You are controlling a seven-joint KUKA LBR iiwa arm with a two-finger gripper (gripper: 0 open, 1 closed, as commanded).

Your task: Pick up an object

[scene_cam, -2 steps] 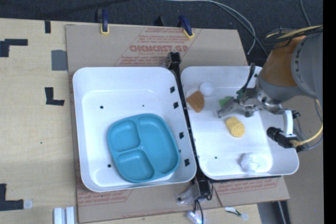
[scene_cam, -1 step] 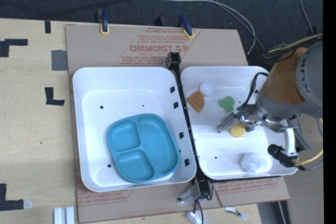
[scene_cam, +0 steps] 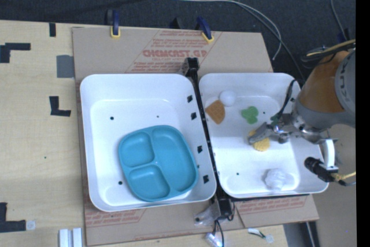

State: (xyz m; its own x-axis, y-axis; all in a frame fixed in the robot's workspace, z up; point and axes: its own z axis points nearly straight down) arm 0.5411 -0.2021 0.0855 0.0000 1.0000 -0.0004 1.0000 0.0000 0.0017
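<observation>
End effector (scene_cam: 261, 135) low in right bin (scene_cam: 243, 185), at the yellow piece (scene_cam: 262, 145); grip state cannot be told. Orange piece (scene_cam: 215, 111), white ball (scene_cam: 228, 98), green piece (scene_cam: 250, 114) farther back. White wad (scene_cam: 276, 179) near edge. Left bin (scene_cam: 95, 124): blue tray (scene_cam: 156, 162).

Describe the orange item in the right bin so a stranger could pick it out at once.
Start at the right-hand shallow white bin, the one without the blue divided plate. Look to its upper left, beside the divider between the bins: the flat orange-brown wedge-shaped piece lies there, just below a small white ball. It is the bin's only orange-brown item.
</observation>
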